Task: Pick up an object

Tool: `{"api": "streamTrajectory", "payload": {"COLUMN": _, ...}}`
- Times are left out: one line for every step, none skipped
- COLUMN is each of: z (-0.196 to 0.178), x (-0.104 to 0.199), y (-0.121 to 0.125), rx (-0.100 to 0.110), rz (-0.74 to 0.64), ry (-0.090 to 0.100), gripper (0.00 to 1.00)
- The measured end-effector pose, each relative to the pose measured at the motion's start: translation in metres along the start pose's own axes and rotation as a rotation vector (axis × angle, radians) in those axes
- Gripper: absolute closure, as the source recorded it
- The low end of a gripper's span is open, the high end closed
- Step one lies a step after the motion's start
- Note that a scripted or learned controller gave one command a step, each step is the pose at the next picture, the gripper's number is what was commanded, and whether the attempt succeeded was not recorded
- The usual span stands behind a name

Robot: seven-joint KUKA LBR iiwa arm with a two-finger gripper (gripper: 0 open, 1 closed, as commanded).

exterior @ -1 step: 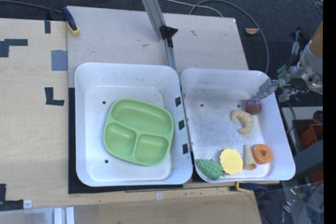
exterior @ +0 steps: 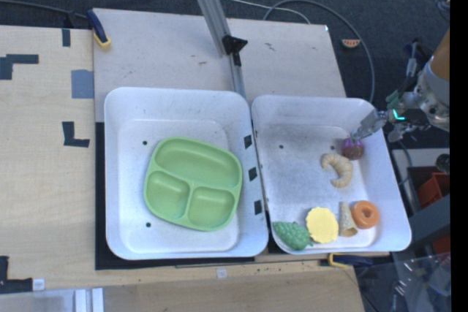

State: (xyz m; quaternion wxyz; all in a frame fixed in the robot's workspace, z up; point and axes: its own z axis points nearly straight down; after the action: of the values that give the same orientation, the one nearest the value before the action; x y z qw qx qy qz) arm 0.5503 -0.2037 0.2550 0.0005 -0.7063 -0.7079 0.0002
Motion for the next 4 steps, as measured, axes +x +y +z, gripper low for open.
{"api": "streamTrajectory", "payload": {"z": 0.047, "x": 0.008, "y": -0.004, "rx": 0.005, "rz": 0.0, "ry": 0.0, "gripper": 0.0}}
{"api": "streamTrajectory", "payload": {"z": 0.094, "x": 0.007, "y": -0.013, "rx": 0.006, "rz": 0.001, "ry": 0.0, "gripper": 0.0}}
{"api": "streamTrajectory", "payload": {"z": 0.142, "x": 0.016, "y": -0.016, "rx": 0.006, "rz": 0.0, "ry": 0.001, "gripper": 0.0}}
{"api": "streamTrajectory", "payload": {"z": 0.129, "x": 0.016, "y": -0.014, "rx": 0.002, "rz": -0.001, "ry": 0.001, "gripper": 1.0}}
